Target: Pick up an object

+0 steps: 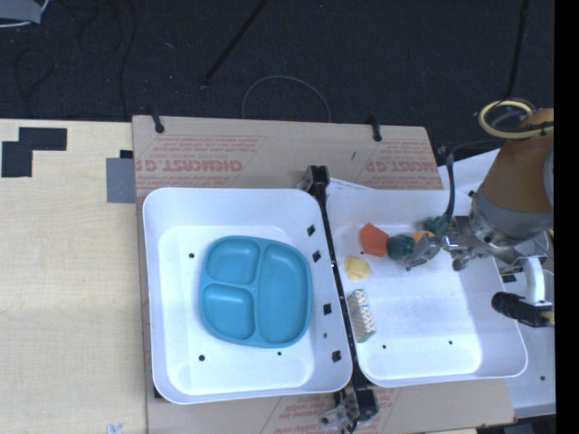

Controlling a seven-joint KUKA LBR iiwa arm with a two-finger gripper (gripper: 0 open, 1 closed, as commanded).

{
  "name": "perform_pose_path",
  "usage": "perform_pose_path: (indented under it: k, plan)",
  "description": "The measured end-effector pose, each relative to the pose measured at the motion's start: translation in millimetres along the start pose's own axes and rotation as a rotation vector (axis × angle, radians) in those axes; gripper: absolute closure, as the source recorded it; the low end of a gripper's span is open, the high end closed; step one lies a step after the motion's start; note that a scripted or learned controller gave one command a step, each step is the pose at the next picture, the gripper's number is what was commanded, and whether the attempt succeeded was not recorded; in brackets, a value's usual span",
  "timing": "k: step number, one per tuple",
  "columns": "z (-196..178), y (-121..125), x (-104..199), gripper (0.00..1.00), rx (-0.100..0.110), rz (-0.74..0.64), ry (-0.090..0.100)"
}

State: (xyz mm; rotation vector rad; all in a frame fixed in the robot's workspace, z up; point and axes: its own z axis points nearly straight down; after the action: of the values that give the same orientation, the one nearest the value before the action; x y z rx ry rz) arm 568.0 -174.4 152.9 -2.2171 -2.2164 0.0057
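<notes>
In the right bin (pixel 425 333) lie several small objects. An orange-red piece (pixel 373 238) and a dark green one (pixel 399 246) sit side by side near the bin's far wall. A pale yellow piece (pixel 357 267) lies just in front of them, and a beige ribbed item (pixel 361 315) rests against the left wall. My gripper (pixel 441 250) hangs low over the bin's far right part, just right of the green piece. A small yellow-orange bit (pixel 423 236) and a teal one (pixel 438 223) sit right at its far side. Nothing is visibly held.
The left bin (pixel 172 242) holds a blue divided plate (pixel 254 289). A black divider (pixel 331 278) runs between the bins. The arm (pixel 517 183) enters from the right above the right bin's edge. Cardboard lies under both bins, with light wooden bench to the left.
</notes>
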Motion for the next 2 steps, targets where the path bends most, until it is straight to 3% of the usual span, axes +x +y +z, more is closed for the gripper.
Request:
perform_pose_path:
  k: [1, 2]
  plan:
    - [64, -5, 0, 0.0, 0.002, 0.0, 0.001]
    - [50, -4, -1, 1.0, -0.002, 0.004, -0.001]
